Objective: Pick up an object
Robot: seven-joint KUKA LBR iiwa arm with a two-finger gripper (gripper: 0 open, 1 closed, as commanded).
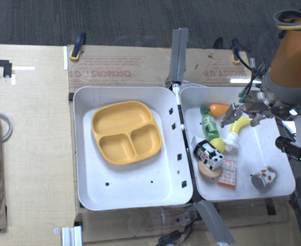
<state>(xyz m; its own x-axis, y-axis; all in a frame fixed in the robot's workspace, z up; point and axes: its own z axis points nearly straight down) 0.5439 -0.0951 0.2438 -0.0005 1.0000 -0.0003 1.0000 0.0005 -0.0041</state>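
At the near edge of the right bin lie a small red-and-white packet, a black-and-white toy resting on a tan disc, and a grey cup-like thing off toward the right corner. Farther in, a green bottle, an orange piece and a yellow-and-white bottle crowd together near the bin's middle. The left bin bears a yellow divided plate. The gripper hangs over the right bin, just above the yellow-and-white bottle, whose yellow upper end seems to reach up to the fingertips. Whether the fingers are apart or closed I cannot tell; dark metal parts and cables blur together there, and nothing is plainly seen clamped between them. This looks like the reach-and-descend step, with the grasp itself not confirmed. The next move, as I judge it, calls for settling squarely over the bottle, closing on its narrow part, and lifting straight so the green bottle beside it is not dragged along.
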